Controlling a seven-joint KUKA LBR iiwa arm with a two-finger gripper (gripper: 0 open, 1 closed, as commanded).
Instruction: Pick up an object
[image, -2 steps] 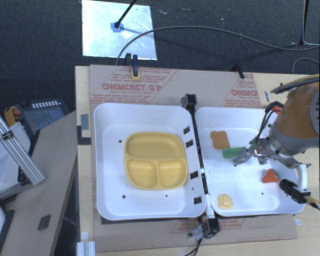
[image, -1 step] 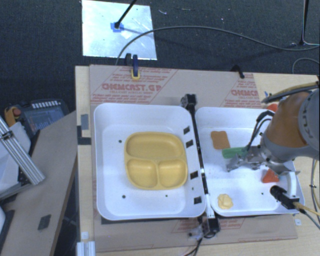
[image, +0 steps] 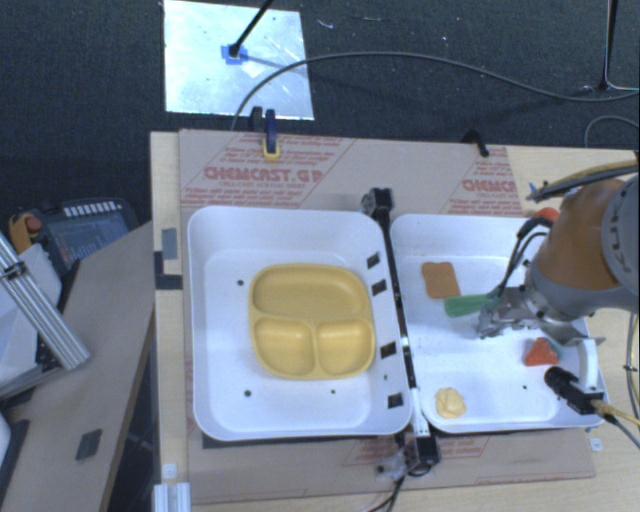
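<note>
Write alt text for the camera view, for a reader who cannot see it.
A grey and orange robot arm reaches from the right into the right white bin, its gripper low beside a green piece. That bin also holds brown, orange and pale yellow pieces; the left bin holds a yellow divided tray.

We see a bench (image: 165, 300) of pale wood, and on it lies a brown sheet (image: 330, 165) with red printing, which covers most of the top. On this sheet two shallow white bins stand side by side and touch in the middle: the left bin (image: 215, 330) and the right bin (image: 420, 235). At the far edge, a blue and yellow clamp (image: 270, 135) grips the sheet.
</note>
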